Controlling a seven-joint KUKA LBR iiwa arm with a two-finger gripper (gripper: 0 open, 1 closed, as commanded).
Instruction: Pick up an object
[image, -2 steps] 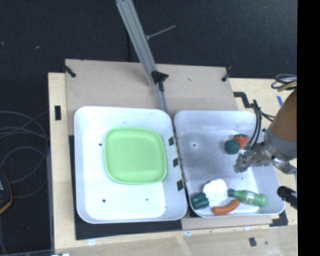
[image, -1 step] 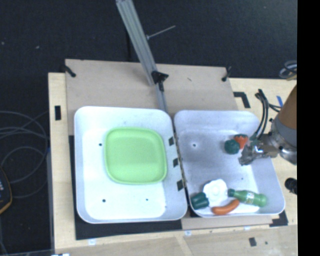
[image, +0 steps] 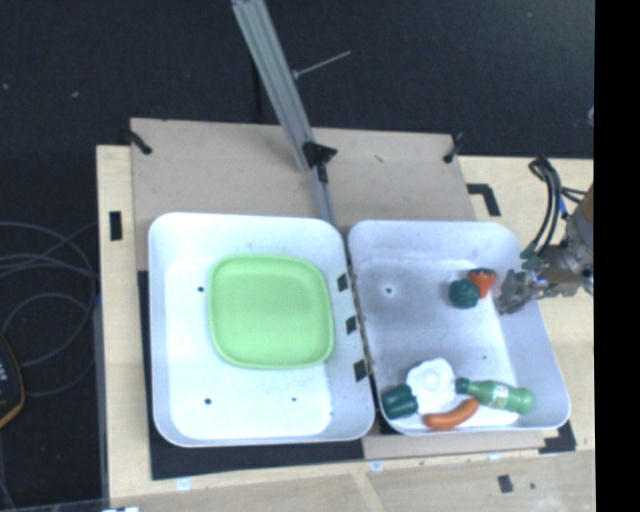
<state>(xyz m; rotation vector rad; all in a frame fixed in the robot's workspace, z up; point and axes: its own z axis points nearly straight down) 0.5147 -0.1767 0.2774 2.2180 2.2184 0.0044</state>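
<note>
Dark flooring with loose cables surrounds a light wooden bench (image: 120, 320) carrying two shallow white bins side by side on a brown board.

Arm pose: the arm enters at the bench's right edge, with cabling looped above the wrist. The gripper (image: 512, 292) sits at the right rim of the right bin (image: 420, 250), near that bin's upper right corner. Whether it is apart or together cannot be told at this resolution, and no item can be seen between its parts.

Containers:
- The left bin (image: 180, 400) holds a light green square plate (image: 271, 311), lying flat near the bin's centre.
- The right bin holds a dark green round object (image: 462, 293) touching a small orange-red object (image: 484, 282), both just beside the gripper near the right rim.
- Along the right bin's lower edge lie a white flat item (image: 431, 379), a dark green cup-shaped piece (image: 398, 402) at the lower left corner, an orange sausage-shaped item (image: 452, 415) and a green bottle (image: 496, 395) on its side, clustered together and well apart from the gripper.

Surroundings: a grey metal pole (image: 285, 95) slants from the top of the view down to the junction between the bins.
</note>
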